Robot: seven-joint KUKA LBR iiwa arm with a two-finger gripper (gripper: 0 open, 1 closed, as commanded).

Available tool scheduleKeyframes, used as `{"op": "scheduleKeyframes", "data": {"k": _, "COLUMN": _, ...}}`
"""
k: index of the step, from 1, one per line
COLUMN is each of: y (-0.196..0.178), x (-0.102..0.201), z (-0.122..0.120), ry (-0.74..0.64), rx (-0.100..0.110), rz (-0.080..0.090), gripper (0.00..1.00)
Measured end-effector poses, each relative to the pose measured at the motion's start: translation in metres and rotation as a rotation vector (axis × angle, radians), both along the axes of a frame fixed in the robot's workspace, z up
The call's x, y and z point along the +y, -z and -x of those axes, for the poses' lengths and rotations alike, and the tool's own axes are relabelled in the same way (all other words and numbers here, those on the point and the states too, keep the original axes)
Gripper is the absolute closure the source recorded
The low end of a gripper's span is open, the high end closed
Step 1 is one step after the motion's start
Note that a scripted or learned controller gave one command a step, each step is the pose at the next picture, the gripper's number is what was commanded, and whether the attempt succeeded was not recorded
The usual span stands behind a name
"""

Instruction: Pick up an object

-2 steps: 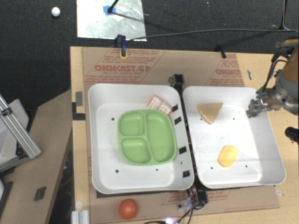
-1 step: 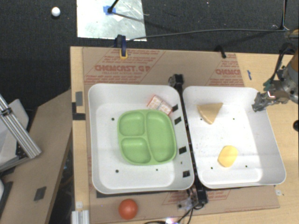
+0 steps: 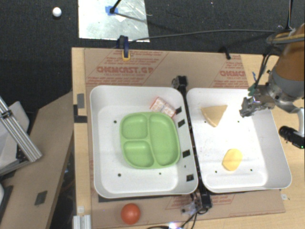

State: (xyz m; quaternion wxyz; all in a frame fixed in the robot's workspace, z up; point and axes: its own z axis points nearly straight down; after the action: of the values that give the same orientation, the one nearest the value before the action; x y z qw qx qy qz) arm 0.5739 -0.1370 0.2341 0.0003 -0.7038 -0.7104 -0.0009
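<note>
The gripper (image 3: pixel 248 108) hovers beside the tan wedge (image 3: pixel 214 114), seemingly empty.

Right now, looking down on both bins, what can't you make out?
- Gripper: small and dark over the right white bin; its state is unreadable.
- Pink-and-white packet: partly tucked behind the green divided plate; print too small.
- Grey arm: cut off by the right edge.

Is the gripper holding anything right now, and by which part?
Nothing shows between the gripper; it hangs over the right white bin, apart from the tan wedge.
</note>
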Motion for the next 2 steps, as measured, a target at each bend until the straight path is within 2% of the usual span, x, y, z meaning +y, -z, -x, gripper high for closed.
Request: {"op": "scheduleKeyframes", "data": {"k": 2, "y": -0.010, "x": 0.107, "z": -0.019, "ry": -0.001, "rx": -0.002, "rz": 0.000, "gripper": 1.00}}
